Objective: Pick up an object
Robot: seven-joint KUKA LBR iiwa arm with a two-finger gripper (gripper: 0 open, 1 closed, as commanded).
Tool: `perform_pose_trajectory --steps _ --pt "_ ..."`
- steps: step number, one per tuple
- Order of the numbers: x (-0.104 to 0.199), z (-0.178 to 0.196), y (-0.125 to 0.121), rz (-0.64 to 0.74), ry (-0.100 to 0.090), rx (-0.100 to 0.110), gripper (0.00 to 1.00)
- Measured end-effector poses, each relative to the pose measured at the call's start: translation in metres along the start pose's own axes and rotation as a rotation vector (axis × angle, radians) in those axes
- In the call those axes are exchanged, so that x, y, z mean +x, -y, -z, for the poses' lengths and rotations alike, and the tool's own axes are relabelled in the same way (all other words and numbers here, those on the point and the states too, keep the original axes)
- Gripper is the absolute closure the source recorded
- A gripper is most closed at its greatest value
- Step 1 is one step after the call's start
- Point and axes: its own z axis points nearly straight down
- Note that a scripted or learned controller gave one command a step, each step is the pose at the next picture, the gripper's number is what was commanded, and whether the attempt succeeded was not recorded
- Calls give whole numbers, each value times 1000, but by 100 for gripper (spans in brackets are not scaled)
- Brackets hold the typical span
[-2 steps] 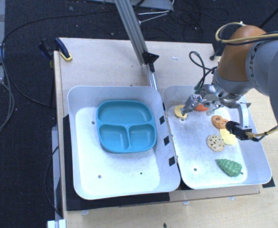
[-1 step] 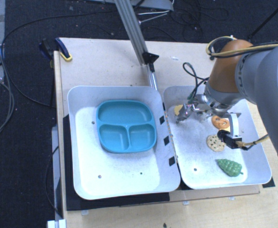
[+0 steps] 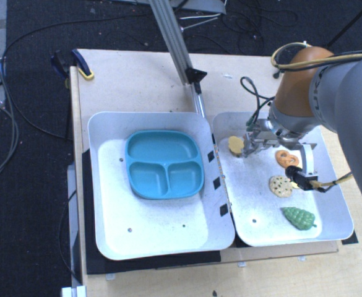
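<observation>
Camera view, right bin (image 3: 329,228): gripper (image 3: 247,148) hovering just beside yellow piece (image 3: 235,145) near far-left corner; finger spread not discernible, nothing visibly held. Yellow piece: probably light, rigid, smooth; pinching across its short width advised. Lying nearby: pretzel (image 3: 286,158), cookie (image 3: 281,186), green leaf (image 3: 299,218). Sitting apart in left bin (image 3: 106,228): blue divided tray (image 3: 165,164). Crowding the approach: bin wall.

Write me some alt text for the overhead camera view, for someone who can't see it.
A grey robot arm reaches from the right into the right white bin, its gripper low beside a small yellow piece at the bin's far left. Also in that bin are a pretzel, a cookie and a green leaf-shaped toy. The left white bin holds a blue divided plate.
</observation>
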Motion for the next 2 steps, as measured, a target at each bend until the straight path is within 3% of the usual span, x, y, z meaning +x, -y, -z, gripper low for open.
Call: perform_pose_trajectory --steps 2 --pt "15 102 6 5 -1 -4 100"
